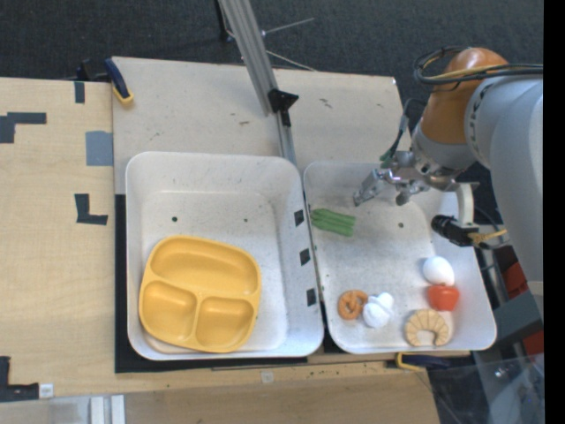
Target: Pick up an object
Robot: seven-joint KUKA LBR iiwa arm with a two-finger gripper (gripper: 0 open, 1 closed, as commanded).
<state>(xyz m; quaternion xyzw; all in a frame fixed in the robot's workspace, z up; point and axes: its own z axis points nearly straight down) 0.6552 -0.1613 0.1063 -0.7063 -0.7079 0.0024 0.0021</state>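
Note:
My gripper (pixel 382 196) hovers over the far part of the right bin (pixel 388 246), its fingers spread apart with nothing between them. A green bean-like piece (pixel 333 222) lies just left of and below it, near the bin's left wall. Along the near side lie a brown pretzel (pixel 352 304), a small white piece (pixel 378 311) and a croissant (pixel 429 327). A white egg (pixel 438 270) and a red tomato (pixel 444 298) rest by the right wall.
The left bin (pixel 212 184) holds a yellow divided plate (pixel 201 291) at its near left. A slanted metal pole (pixel 256 51) rises behind the bins. The grey arm with its orange band (pixel 459 95) comes in from the right.

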